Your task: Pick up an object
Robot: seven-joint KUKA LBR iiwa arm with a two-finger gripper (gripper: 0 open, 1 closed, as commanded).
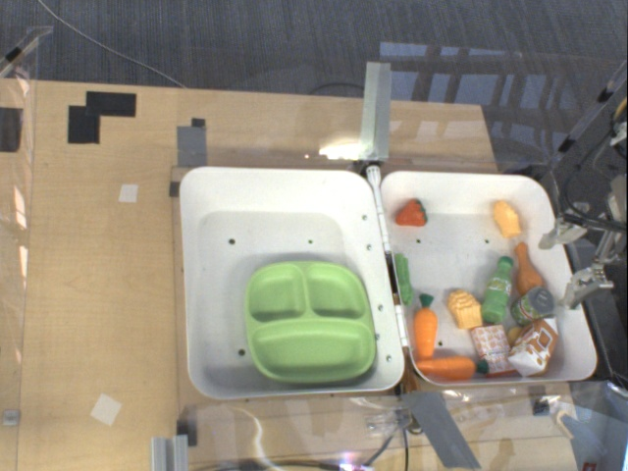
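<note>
The right bin point(461, 248) holds several toy foods. A red strawberry point(410, 213) and a yellow piece point(506, 219) lie near its far wall. A green bottle point(498, 289), a brown bottle point(527, 268) and a can point(533, 305) crowd the right side. Near the front lie a yellow block point(465, 309), a carrot point(424, 332), an orange sausage shape point(446, 368) and two small cartons point(489, 346). My gripper point(574, 260) hangs over the bin's right rim, open, with nothing between its fingers point(561, 232). It is just right of the brown bottle.
The left bin point(226, 214) holds a green divided plate point(310, 322) toward its front. A thin green stick point(402, 281) lies along the wall between the bins. A metal post point(376, 111) stands behind the bins' junction.
</note>
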